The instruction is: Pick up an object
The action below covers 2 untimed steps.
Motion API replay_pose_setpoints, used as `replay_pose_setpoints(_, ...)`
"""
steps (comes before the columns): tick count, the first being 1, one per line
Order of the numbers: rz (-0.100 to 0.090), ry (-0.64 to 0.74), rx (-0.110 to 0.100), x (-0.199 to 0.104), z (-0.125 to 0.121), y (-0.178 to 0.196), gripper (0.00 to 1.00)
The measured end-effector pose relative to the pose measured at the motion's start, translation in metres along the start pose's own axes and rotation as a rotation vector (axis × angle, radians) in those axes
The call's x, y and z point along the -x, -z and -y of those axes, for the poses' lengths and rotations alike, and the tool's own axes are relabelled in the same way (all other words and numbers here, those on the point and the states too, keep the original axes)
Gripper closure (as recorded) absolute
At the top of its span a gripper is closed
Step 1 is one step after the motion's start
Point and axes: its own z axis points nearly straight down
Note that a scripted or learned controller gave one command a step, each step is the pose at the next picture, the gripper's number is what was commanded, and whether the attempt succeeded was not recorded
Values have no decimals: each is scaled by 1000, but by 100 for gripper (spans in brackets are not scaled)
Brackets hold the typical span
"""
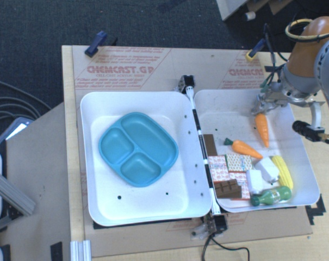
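Backing board (126, 64) reads "CHEMCAST GP" — probably — twice.

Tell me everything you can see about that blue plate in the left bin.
The plate is a light blue, rounded-square tray, plastic by its look, moulded into three compartments: one large along the top and two smaller below. It lies flat and right way up, turned at an angle to the bin's sides, near the middle of the white floor. Nothing sits in its compartments, and nothing else touches it. The gripper is over the other bin.

Bench (126, 64) under two white bins (91, 145)
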Motion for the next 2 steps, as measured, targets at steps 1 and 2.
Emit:
replay_pose_setpoints(1,-2,-1,-4,-52,8,-6,100)
replay_pose_setpoints(2,-3,-1,-3,-119,75,90,100)
